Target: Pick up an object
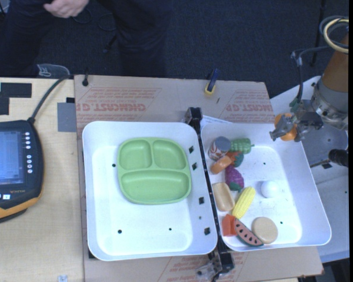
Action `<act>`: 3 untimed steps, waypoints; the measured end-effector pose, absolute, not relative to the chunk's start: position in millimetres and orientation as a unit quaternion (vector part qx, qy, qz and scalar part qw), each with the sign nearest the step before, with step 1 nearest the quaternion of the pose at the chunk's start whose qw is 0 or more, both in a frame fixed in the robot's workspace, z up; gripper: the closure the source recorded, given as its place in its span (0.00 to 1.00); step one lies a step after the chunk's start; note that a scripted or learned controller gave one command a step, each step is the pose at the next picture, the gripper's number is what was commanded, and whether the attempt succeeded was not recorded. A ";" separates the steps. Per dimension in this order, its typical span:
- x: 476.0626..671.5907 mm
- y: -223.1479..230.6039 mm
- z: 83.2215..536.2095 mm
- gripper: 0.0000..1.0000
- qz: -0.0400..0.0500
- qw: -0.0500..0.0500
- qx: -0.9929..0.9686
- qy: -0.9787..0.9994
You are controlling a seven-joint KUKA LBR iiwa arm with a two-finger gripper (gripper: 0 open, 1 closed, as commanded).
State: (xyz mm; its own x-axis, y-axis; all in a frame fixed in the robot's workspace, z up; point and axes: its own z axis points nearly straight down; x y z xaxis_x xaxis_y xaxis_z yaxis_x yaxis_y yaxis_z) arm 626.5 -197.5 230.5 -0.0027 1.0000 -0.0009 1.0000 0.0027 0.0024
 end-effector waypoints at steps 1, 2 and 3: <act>608.5 -143.5 239.2 1.00 0.000 -0.002 0.706 0.709; 595.5 -98.4 227.6 1.00 -0.001 -0.003 0.706 0.708; 578.9 -45.3 236.6 1.00 0.000 -0.003 0.706 0.709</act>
State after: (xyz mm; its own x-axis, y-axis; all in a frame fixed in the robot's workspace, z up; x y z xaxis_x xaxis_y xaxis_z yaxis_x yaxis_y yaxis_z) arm 578.9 -45.3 236.6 -0.0045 1.0000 0.0035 1.0000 0.0045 -0.0042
